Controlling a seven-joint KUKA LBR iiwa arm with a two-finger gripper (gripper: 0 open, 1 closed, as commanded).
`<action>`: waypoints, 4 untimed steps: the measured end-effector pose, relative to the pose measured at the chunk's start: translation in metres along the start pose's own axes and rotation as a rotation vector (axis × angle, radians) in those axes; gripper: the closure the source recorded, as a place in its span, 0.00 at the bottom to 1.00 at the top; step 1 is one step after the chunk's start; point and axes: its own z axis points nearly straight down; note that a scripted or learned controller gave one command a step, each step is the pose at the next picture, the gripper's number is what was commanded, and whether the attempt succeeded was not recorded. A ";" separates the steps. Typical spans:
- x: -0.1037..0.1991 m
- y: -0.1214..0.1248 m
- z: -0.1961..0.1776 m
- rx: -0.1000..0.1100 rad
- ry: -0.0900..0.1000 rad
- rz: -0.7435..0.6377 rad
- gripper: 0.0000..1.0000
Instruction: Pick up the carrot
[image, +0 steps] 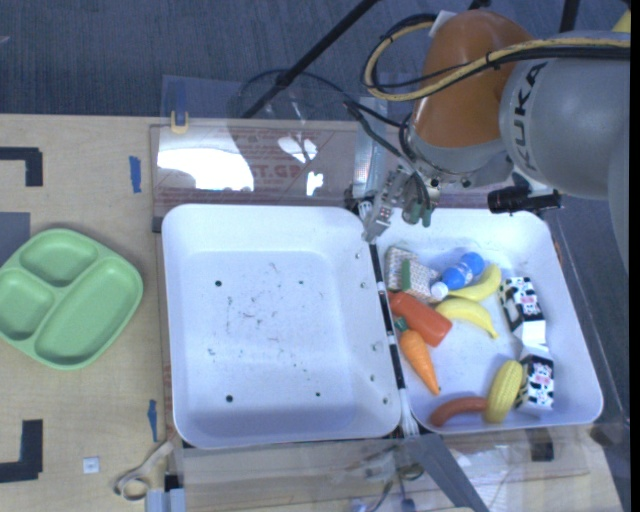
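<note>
**Carrot ungrasped; grip at thick end advised**

The carrot (420, 360) lay in the right bin (575, 395), against its left wall. The gripper (392, 207) hovered beyond it, finger state indeterminable. Judged light, rigid, tapered, likely slippery.

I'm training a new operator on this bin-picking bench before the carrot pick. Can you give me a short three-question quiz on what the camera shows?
1. True or false: the tapered orange carrot lies in the left shallow white bin.
2. Multiple choice: what touches the carrot's wide upper end? A) the red sausage-shaped toy B) the red-orange cylindrical bottle C) the round yellow toy
3. Fill in: the tool hangs over the ____ edge of the right shallow white bin.

Key:
1. False; it lies in the right bin, near the divider.
2. B
3. Far (upper-left corner in the camera view), apart from the carrot.
</note>
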 end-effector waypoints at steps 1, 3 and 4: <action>0.031 0.013 -0.044 0.007 0.006 0.308 1.00; -0.016 -0.023 -0.049 0.015 0.002 1.351 1.00; 0.003 -0.004 -0.041 0.018 0.007 1.137 1.00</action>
